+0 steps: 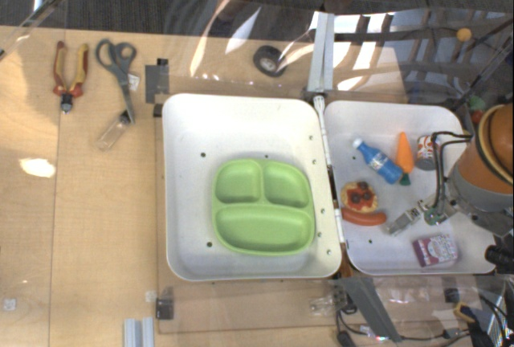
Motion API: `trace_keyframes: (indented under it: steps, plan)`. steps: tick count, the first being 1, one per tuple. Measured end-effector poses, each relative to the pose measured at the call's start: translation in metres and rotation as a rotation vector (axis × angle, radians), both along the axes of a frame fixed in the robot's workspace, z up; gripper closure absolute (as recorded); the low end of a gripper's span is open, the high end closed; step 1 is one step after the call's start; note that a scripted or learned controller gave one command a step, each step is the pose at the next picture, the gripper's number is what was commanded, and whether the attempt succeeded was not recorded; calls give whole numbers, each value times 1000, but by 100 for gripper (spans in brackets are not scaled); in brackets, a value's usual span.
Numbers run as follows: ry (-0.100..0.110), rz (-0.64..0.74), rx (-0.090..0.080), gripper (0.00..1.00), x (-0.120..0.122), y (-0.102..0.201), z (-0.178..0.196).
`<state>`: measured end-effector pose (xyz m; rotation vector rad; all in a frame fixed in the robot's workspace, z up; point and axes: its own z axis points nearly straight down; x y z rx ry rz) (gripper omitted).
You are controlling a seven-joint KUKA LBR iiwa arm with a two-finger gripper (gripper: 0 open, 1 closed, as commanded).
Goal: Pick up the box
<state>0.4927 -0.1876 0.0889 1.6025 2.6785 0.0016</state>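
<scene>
Lying nearest the camera, at the front of the right-hand shallow white bin (353,253), was the small purple rectangular box (434,250), flat on the bin floor and close to the front rim. Just behind it and to its left sat the claw (404,221), a grey metallic part low over the bin floor, apart from the box; whether it was open or closed could not be told from this angle. The grey arm with its orange band (490,161) came in from the right edge above that corner.

Left of the claw lay a red sausage-shaped toy (364,218), with a small round pizza-like toy (359,195) touching it just behind. Farther back in the same bin were a blue plastic bottle with a white cap (378,161), an orange carrot-shaped toy (404,152) just right of it, and a small white-and-red can (425,148) beside that.

The left-hand shallow white bin (185,177) held a green three-compartment plastic tray (263,205), resting toward its front.

Beyond the bins, on the wooden surface (72,217), lay grey-handled scissors (119,68), red-handled pliers (68,74) at far left, and a dark roll of tape (268,59) near the back.
</scene>
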Motion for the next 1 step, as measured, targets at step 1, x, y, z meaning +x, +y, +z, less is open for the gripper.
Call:
trace_keyframes:
  steps: [1]
  plan:
    - [3, 44, 8, 0, 1, -17, 0]
